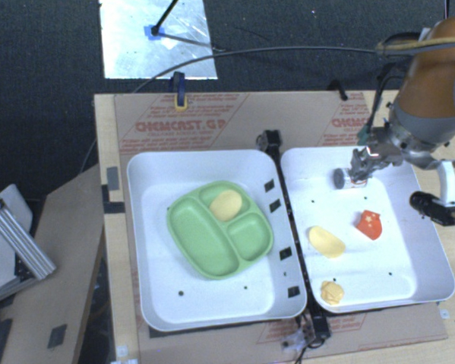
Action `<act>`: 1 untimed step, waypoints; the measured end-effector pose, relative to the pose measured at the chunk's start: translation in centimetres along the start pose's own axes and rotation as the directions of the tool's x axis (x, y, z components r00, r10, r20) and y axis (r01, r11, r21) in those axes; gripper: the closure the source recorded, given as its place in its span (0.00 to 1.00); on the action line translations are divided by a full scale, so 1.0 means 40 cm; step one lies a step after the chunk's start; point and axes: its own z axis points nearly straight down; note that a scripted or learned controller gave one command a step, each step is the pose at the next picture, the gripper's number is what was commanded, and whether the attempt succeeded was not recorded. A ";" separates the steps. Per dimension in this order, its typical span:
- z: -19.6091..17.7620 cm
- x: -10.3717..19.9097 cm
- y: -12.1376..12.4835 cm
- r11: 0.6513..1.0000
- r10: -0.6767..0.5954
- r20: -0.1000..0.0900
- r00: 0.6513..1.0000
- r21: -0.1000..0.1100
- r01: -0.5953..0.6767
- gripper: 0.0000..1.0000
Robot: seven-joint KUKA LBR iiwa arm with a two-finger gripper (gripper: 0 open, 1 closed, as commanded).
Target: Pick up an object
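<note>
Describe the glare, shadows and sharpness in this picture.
Camera view: the foil sheet above the bench glares brightest; both white bins are evenly lit with only soft shadows under the green tray and red object; the end effector and arm look slightly blurred.

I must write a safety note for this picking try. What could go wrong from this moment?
1. The claw hangs near the right white bin's far edge, away from the red block and the yellow oval piece; closing here may catch nothing.
2. The small yellow lump sits by the near wall, so a grasp there may hit the wall.
</note>
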 end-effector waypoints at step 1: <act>0.034 0.133 0.012 1.000 -0.002 -0.001 1.000 0.002 0.002 1.00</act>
